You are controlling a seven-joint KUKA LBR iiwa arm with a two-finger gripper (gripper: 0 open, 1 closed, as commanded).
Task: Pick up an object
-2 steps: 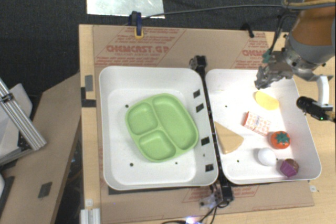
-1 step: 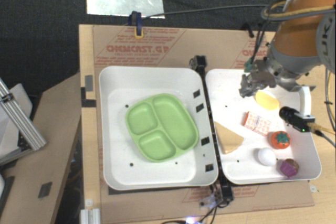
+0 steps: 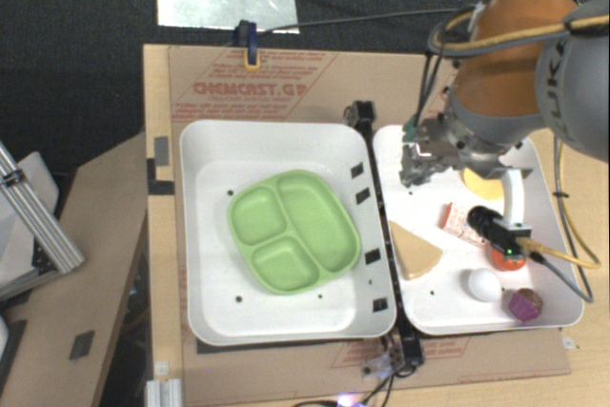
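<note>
My gripper (image 3: 416, 169) hangs low over the far left part of the right bin (image 3: 420, 312), close to the wall between the two bins. Nothing is visibly held in it. In that bin lie a tan wedge (image 3: 416, 251), a white egg-shaped ball (image 3: 482, 284), a purple lump (image 3: 523, 304), a small red and white packet (image 3: 454, 217) and an orange-red piece (image 3: 509, 259). A yellow thing (image 3: 478, 180) is partly hidden under the wrist. The wedge is nearer the camera than the gripper, and the packet is to its right.
The left bin (image 3: 205, 234) holds a green divided plate (image 3: 292, 230). Black clips (image 3: 361, 112) sit along the wall between the bins. The bulky grey and orange arm (image 3: 515, 52) covers the far right of the right bin. A cardboard sheet (image 3: 257, 81) lies under both bins.
</note>
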